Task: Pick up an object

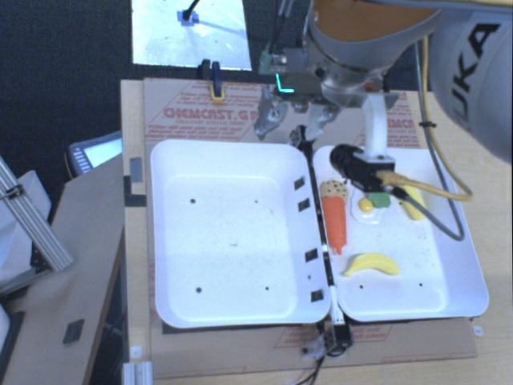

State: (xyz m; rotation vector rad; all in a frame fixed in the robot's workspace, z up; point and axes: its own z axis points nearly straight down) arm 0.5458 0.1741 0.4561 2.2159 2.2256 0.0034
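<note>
Jaws spread and holding nothing hang above the bins' far edge, while I see the carrot and banana lying in the right bin, so descending here risks striking the divider instead.

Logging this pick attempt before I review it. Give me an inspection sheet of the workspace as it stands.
Surface: two white bins, left bin and right bin, on a cardboard sheet.
Job's things: orange carrot, yellow banana and a fried-egg toy in the right bin.
Clutter: nothing seen.
Grippers: gripper above the bins' far edge, nothing between its fingers.
Cables: yellow cable across the right bin.
Surroundings: tablet at left.
</note>
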